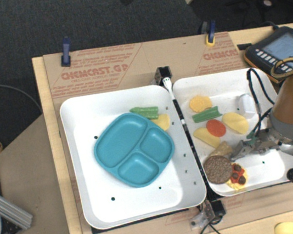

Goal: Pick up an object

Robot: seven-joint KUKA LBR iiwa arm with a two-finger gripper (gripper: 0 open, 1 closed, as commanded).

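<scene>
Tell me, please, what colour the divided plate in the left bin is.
The divided plate is light blue, a plain turquoise with no pattern, as the camera view shows.

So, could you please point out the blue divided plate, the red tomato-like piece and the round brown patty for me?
blue divided plate (133,149): camera view, on the ridge where its compartments meet.
red tomato-like piece (216,127): camera view, middle of its top.
round brown patty (218,168): camera view, centre of its upper face.
</scene>
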